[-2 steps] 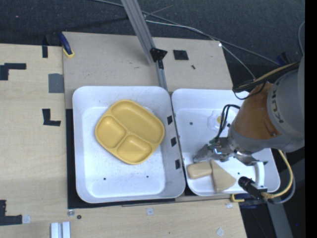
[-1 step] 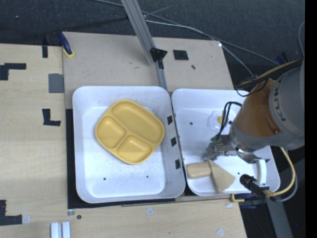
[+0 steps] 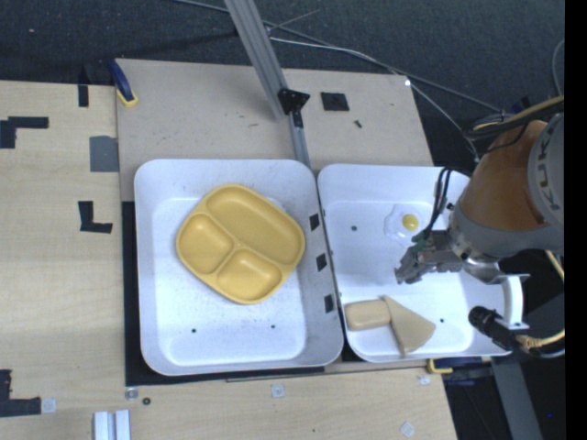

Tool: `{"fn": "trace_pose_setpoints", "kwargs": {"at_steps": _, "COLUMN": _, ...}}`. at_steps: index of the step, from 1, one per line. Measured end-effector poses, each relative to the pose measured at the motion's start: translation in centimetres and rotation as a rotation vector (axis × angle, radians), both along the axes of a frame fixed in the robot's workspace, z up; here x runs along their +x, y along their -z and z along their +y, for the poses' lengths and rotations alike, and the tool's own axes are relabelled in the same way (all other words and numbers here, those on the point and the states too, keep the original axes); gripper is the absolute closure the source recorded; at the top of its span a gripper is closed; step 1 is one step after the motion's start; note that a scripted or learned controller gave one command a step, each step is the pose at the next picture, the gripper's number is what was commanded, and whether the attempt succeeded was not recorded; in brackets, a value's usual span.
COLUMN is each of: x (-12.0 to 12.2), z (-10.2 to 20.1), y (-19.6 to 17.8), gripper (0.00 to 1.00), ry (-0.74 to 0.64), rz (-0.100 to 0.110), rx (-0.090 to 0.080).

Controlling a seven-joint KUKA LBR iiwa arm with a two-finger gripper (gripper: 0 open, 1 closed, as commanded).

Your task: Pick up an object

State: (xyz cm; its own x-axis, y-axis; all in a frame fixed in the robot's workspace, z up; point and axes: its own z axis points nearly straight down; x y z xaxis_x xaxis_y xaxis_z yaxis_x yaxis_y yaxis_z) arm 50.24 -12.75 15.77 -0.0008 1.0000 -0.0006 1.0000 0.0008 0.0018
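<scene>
We are looking down on a pale wooden bench (image 3: 55, 273) that is carrying two shallow white bins side by side, with dark floor and loose cables running behind it. In the left bin (image 3: 165, 337), a yellow divided plate (image 3: 240, 243) is lying flat near the middle, its three compartments facing up. In the right bin (image 3: 367, 200), a fried-egg toy (image 3: 404, 221) is resting near the far wall, while a tan block (image 3: 367, 315) and a tan wedge (image 3: 410, 324) are lying just beside each other along the near wall, seemingly touching. The arm (image 3: 509, 200), grey with an orange band, is reaching in from the right side of the view, and its gripper (image 3: 415, 266) is hovering over the bare middle of the right bin, between the egg toy and the two tan pieces. We are seeing dark fingers pointing toward the bin floor, but we cannot tell whether they are spread or pressed together, and we are seeing nothing between them. A grey metal pole (image 3: 261, 49) is slanting across the bench toward the gap between the bins.
</scene>
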Motion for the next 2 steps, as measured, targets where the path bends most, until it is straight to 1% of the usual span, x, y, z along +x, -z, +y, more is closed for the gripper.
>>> {"fn": "trace_pose_setpoints", "kwargs": {"at_steps": 1, "x": 0.1, "z": -0.8, "y": -5.9, "gripper": 1.0, "ry": 0.0, "rz": -0.002, "rx": -0.001}}
{"fn": "trace_pose_setpoints", "kwargs": {"at_steps": 2, "x": 0.0, "z": -0.8, "y": -12.3, "gripper": 1.0, "ry": -0.001, "rz": -0.004, "rx": -0.001}}
